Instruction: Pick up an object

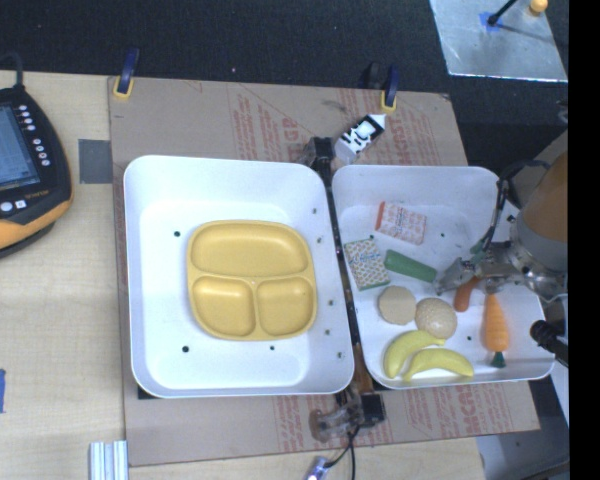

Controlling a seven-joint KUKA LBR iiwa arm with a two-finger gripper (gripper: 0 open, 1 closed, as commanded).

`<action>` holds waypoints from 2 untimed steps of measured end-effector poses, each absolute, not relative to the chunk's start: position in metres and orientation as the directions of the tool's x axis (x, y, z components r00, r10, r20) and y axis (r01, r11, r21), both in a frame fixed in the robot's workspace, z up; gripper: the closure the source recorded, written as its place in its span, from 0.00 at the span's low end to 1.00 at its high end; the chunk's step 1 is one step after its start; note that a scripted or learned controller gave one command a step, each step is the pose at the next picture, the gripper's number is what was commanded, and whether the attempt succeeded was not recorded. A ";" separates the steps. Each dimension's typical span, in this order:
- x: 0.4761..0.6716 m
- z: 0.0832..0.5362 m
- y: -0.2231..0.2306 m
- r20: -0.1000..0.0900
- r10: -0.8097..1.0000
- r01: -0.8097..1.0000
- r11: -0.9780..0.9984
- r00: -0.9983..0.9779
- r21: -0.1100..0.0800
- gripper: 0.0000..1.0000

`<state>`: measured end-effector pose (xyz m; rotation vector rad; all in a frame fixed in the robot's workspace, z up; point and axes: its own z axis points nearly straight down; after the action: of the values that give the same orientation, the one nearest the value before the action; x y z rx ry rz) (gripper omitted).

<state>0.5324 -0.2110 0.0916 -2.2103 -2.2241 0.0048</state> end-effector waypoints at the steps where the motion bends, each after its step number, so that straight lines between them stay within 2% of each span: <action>1: 0.532 0.102 -0.212 0.000 1.000 1.000 0.009 -0.009 -0.009 1.00; 2: 0.563 0.092 -0.160 -0.002 1.000 1.000 0.008 -0.008 0.000 1.00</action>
<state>0.5630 -0.1597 0.0924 -2.2136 -2.2308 0.0027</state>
